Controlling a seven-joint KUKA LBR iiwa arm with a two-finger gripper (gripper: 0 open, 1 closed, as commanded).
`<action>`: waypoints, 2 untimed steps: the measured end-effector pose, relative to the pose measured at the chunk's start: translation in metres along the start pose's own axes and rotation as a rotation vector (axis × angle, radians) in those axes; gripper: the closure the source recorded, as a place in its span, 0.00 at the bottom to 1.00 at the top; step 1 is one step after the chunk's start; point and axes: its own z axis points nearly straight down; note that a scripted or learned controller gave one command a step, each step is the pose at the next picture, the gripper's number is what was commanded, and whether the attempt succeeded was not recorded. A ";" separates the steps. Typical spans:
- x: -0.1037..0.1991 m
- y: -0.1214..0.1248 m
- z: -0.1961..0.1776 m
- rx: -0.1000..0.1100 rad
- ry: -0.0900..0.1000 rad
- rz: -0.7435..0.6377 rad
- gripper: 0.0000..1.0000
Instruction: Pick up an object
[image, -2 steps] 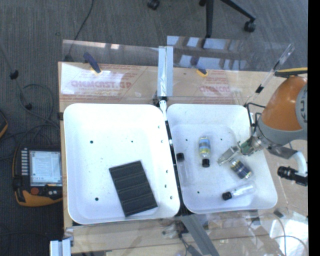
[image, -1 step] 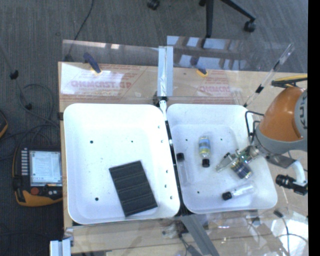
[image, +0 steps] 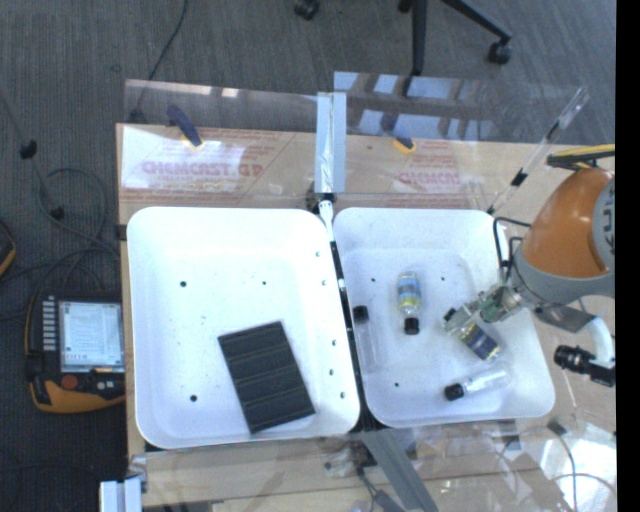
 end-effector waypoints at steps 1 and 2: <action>-0.015 0.072 -0.091 0.018 0.010 0.111 1.00; -0.017 0.132 -0.098 0.020 0.010 0.166 1.00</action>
